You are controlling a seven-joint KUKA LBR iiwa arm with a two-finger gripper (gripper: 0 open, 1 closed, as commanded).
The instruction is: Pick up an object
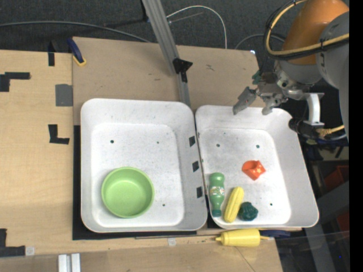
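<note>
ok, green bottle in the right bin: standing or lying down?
Lying down. The green bottle rests lengthwise on the floor of the right bin, near its front-left corner, alongside the yellow object.

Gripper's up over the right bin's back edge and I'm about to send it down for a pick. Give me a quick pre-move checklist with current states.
1. Gripper free of load: ok, fingers spread with nothing between them.
2. Target isolated: ok, the red object lies apart from the others in the right bin.
3. Gripper over the target: not ok, it hovers at the bin's far rim.
4. Clutter near the front corner: not ok, green bottle, yellow object and dark green object sit bunched together.
5. Left bin holds only the green bowl: ok.
</note>
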